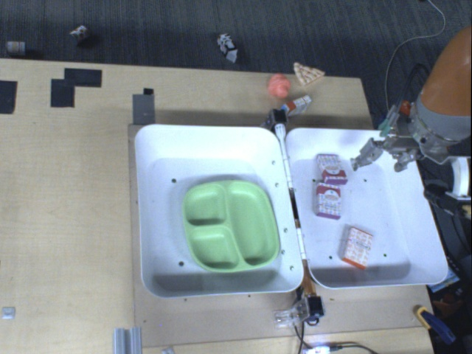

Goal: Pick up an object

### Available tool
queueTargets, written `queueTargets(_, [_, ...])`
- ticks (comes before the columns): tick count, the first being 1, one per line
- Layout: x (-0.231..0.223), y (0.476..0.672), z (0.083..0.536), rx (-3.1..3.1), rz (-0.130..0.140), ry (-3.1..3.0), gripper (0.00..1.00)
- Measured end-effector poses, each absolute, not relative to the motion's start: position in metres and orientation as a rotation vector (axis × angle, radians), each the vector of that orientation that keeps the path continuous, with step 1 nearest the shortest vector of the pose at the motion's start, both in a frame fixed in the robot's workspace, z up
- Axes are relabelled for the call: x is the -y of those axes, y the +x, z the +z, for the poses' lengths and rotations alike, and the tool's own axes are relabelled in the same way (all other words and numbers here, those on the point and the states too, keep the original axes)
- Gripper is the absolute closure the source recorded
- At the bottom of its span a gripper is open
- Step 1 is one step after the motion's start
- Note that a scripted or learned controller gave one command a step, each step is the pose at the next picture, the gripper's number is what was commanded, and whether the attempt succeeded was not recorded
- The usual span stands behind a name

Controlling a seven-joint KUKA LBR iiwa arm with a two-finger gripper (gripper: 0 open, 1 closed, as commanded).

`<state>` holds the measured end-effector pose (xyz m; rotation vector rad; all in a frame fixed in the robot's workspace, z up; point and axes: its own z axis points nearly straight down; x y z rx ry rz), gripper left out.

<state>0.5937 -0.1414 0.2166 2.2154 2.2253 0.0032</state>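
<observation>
At the upper right of the frame, over the far right part of the right bin (pixel 413 198), the tool (pixel 383 155) hangs with its two fingers spread apart and nothing between them. The nearest object, a red-and-white packet (pixel 331 168), lies just to the tool's left, its long axis running top to bottom; a second packet (pixel 329 200) sits just below it and a small box (pixel 357 246) lower still.
</observation>
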Motion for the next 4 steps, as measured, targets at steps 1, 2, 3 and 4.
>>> queueTargets(1, [0.122,0.604,0.099,-2.217,0.013,2.211,0.00])
queueTargets(2, [0.120,0.606,0.110,-2.219,0.020,2.209,1.00])
queueTargets(3, [0.120,0.606,0.110,-2.219,0.020,2.210,0.00])
queueTargets(4, [0.087,0.566,0.087,-2.220,0.007,2.214,0.00])
